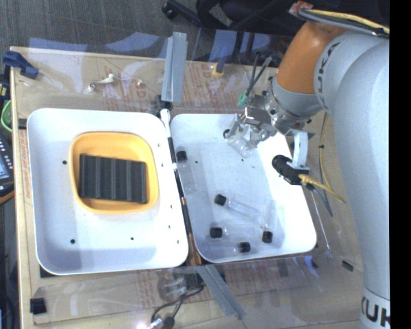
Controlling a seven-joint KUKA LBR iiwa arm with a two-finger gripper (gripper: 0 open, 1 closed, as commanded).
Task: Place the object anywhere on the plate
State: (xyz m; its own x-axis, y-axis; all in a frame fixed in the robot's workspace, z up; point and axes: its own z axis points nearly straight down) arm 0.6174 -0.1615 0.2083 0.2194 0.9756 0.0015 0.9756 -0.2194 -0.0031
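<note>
Over the right white bin's far side, gripper hovers, finger state indeterminable; pick step pending; yellow square plate awaits left.

We see bright, even overhead light. The white bins are nearly blown out, with soft shadow along the left bin's lower edge. Glare streaks show on the bench top. The arm looks slightly soft; the floor is dim.

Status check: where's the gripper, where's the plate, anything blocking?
Gripper over right bin, far end. Clear vials with black caps lying in that bin. Yellow plate in left bin, holding dark ridged insert.
</note>
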